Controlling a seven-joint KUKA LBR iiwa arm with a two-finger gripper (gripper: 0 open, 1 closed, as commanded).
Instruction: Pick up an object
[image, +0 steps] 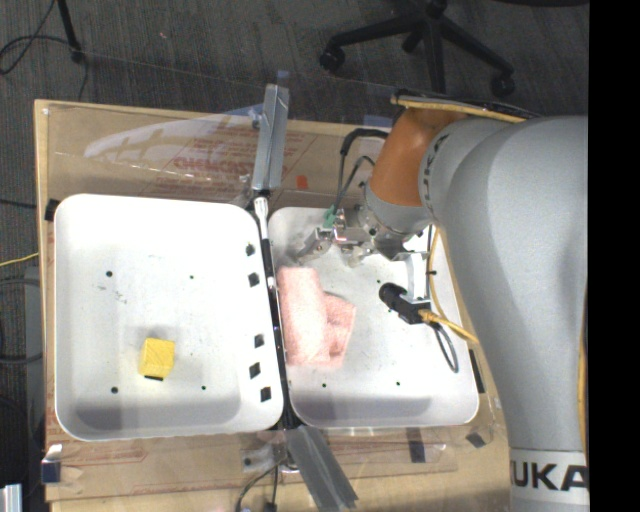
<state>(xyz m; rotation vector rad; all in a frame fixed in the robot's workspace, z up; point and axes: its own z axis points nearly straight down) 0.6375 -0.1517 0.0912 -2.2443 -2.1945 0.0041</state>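
In the right bin (440, 395), pink cloth (312, 315) lies below the gripper (322, 238), whose grip is unclear.

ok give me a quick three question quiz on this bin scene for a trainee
1. True or false: the yellow block lies in the left bin.
2. Which bin holds the pink cloth? A) left B) right C) neither
3. Fill in: the gripper hangs over the ____ bin, near its far edge.

Key: 1 true. 2 B. 3 right.
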